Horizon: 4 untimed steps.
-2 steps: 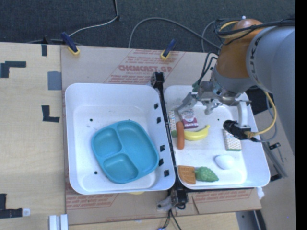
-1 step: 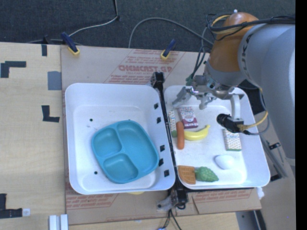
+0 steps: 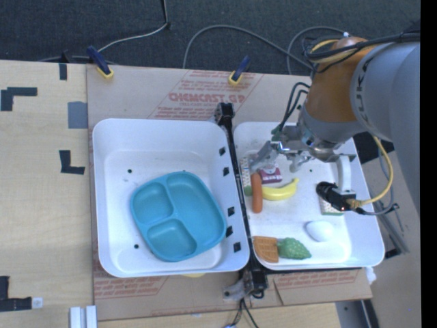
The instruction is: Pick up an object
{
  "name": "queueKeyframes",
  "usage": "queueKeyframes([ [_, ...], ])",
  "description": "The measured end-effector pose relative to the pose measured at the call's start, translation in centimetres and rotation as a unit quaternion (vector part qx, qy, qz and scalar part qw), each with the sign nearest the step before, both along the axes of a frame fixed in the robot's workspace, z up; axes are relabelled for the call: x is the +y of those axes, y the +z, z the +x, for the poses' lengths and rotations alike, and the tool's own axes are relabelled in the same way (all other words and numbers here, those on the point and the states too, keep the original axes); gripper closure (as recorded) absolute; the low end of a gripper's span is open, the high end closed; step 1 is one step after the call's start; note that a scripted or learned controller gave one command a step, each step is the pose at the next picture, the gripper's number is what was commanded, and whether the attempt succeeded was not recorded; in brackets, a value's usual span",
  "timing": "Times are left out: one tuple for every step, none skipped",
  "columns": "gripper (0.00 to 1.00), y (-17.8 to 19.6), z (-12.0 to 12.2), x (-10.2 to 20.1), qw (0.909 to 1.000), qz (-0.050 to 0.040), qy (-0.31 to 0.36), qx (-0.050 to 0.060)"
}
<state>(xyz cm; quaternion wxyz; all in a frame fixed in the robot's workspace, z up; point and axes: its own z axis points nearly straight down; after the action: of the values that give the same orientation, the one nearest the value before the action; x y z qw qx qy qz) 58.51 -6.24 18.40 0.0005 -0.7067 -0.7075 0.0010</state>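
Note:
My gripper hangs over the back part of the right bin, its two fingers spread apart and open with nothing between them. Just below it in the view lie a small red and white box, a yellow banana and an orange carrot. Nearer the bin's front sit a white rounded object, a green broccoli piece and an orange waffle-like piece.
The left bin holds a blue divided plate. A black divider with clips runs between the bins. A black cable and plug hang from the arm over the right bin's right side.

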Motion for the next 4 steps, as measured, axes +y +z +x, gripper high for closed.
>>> queueKeyframes([
  [0.00, 0.0, -0.6, 0.0, 1.0000, 0.0002, 0.000, 0.000],
  [0.00, 0.0, -1.0, 0.3, 1.0000, 0.0004, 0.000, 0.000],
  [0.00, 0.0, -0.8, 1.2, 1.0000, 0.0004, 0.000, 0.000],
  [0.00, -8.0, 1.0, -3.5, 1.0000, -0.0002, -0.001, 0.001],
])
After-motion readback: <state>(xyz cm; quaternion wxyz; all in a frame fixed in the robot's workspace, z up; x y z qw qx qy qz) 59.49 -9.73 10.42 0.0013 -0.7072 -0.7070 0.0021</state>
